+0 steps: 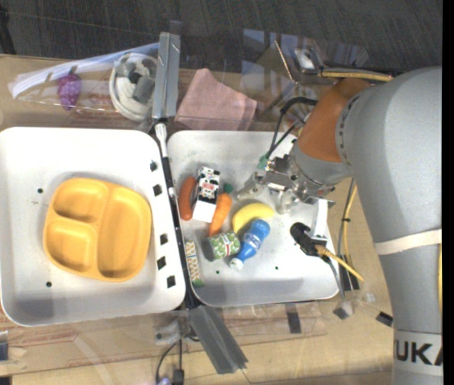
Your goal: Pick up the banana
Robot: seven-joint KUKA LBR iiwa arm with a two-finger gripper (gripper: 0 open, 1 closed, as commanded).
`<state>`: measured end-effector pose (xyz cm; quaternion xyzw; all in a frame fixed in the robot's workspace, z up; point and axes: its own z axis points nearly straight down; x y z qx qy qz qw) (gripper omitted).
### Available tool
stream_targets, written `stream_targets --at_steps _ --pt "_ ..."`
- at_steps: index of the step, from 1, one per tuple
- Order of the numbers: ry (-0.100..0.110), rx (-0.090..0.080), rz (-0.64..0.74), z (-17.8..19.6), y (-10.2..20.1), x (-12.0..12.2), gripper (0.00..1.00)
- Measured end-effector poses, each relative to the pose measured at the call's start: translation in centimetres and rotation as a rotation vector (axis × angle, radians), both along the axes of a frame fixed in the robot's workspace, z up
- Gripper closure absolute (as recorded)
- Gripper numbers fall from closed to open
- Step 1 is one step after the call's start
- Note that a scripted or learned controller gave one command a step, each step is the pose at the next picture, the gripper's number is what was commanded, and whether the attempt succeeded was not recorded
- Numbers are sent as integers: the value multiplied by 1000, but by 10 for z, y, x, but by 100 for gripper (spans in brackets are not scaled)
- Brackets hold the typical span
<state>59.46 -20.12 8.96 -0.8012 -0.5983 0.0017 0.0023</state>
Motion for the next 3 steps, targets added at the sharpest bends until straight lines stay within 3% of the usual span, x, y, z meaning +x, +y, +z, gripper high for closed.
stream_targets --at_steps 1,2,3 --pt "1 1 33 0 20 -36 0" --pt "7 2 35 7 20 -36 100" --pt "1 0 -30 122 72 -30 100"
